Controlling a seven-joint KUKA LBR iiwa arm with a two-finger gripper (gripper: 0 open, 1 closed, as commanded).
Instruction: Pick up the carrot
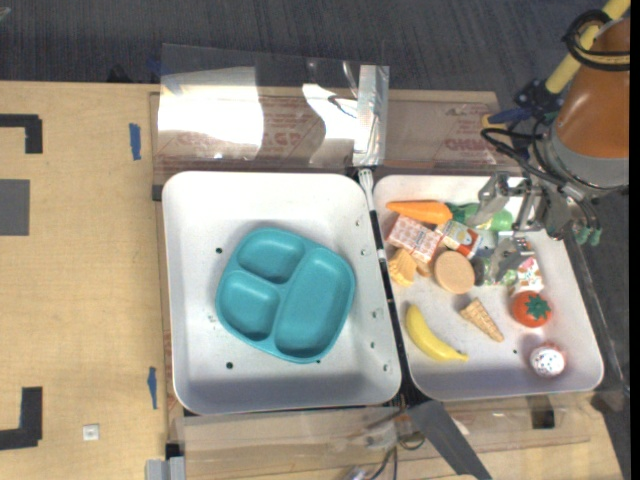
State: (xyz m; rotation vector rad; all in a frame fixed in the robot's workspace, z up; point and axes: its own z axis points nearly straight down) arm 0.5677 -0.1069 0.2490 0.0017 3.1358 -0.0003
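Broadly, two shallow white bins sit side by side on the bench: the left bin [190, 368] holds one teal divided plate [286, 292] with three compartments, and the right bin [585, 363] holds the toy food. The arm [600, 108], grey with its orange band, reaches in from the right, and its gripper [515, 230] hangs low over the upper right part of the right bin, among the clutter there. Whether the claw is apart or together cannot be told from this angle, and nothing is seen between it.

The carrot [420, 211] lies on its side along the far edge of the right bin, near the upper left corner, its green top [463, 211] pointing toward the gripper. It sits well to the left of the gripper, touching or just beside a pink-and-white packet [411, 236].

To do this step well, I judge the gripper should travel left along the far wall, turn so its closing line crosses the carrot's narrow width, and come down on the thick orange middle, not the tapered tip or the leaves. The packet crowding its near side leaves little room, so a centred descent matters.

Counted in the right bin: one carrot, one banana [432, 335], one tomato [531, 308], one ice-cream cone [483, 319], one round tan disc [454, 272], one small white speckled ball [547, 361], and one packet; the small pieces under the gripper are too jumbled to count.
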